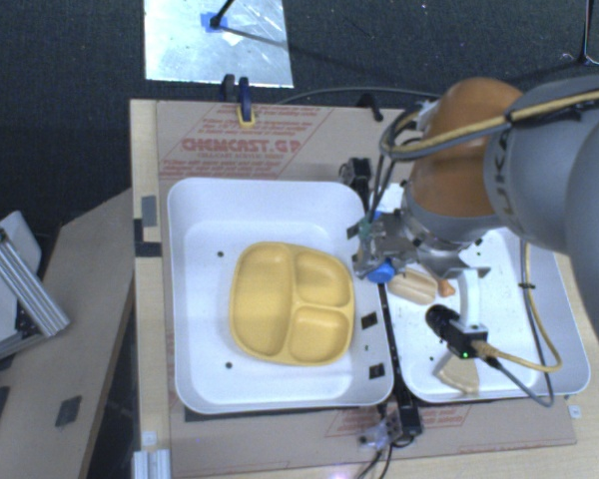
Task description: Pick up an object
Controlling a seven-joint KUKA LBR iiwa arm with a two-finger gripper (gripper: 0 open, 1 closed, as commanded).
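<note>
Dark carpet surrounds your bench. At nine o'clock, the left bin (195,297) holds a yellow divided plate (292,302): light, rigid, slick, so I'd grab its rim. At three o'clock the gripper (379,257) hovers over the bins' divider; its state I cannot tell.

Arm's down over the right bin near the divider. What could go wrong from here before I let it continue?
1. The pincer sits low at the seam between the bins, so it may clip the left bin wall.
2. The tan block lies just beside it, partly under the wrist, so a close could nudge it rather than grasp it.
3. The yellow divided tray lies close to that wall, so a swing left could knock it.
</note>
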